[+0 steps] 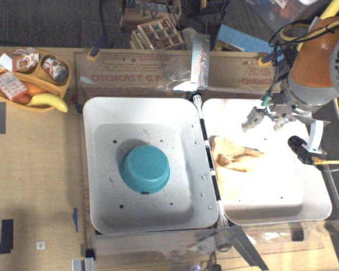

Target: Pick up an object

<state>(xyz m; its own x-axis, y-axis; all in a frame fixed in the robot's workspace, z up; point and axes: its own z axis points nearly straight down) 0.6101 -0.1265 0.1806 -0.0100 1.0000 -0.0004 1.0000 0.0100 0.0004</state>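
Observation:
A teal upturned bowl (146, 168) sits in the middle of the left bin (101, 123). A tan, crumpled cloth-like piece (233, 154) lies at the left side of the right bin (282, 208), close to the divider. My gripper (264, 119) hangs over the upper part of the right bin, above and to the right of the tan piece, apart from it. Its two grey fingers are spread, with nothing between them.
A black cylindrical part (300, 149) on the arm's side juts over the right bin's right edge. Behind the bins stands a cardboard wall (141, 75). A yellow tray (28, 83) with toy food rests at the bench's far left.

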